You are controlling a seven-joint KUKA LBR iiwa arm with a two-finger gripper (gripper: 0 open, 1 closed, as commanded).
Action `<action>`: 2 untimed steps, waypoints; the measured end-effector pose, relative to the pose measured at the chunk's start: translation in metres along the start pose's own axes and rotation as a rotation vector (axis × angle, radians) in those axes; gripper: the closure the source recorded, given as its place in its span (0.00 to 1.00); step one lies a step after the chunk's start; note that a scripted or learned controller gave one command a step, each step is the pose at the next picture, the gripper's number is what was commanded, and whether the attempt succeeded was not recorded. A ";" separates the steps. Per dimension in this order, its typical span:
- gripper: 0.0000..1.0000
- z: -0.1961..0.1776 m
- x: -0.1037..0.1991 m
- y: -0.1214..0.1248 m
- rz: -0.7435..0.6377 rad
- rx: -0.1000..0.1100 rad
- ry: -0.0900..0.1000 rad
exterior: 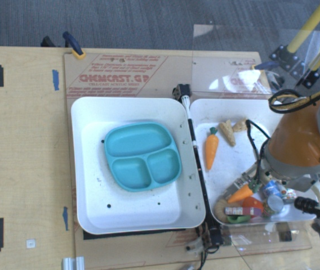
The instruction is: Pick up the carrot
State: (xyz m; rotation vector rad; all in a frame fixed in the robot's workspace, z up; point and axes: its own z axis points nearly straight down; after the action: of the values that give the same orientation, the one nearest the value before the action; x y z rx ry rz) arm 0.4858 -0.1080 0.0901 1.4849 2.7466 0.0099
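The carrot, orange with a small green top, lies lengthwise in the right bin, close to its left wall and pointing toward the front. My gripper hangs below the orange wrist band, low over the front right of that bin. It is among a heap of small toys, well to the right of the carrot and nearer the front. Wrist and cables hide how the gripper stands.
A teal three-part plate lies in the left bin. A beige knobbly toy sits just behind the carrot. An orange wedge, a red piece and a blue piece crowd the right bin's front.
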 end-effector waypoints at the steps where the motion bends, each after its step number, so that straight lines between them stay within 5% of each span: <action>1: 1.00 -0.012 -0.002 0.003 0.003 -0.009 -0.008; 2: 1.00 -0.098 0.053 0.069 0.058 0.004 0.011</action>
State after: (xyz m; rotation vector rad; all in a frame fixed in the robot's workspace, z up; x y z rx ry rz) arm 0.5128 -0.0254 0.1881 1.5700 2.7127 0.0144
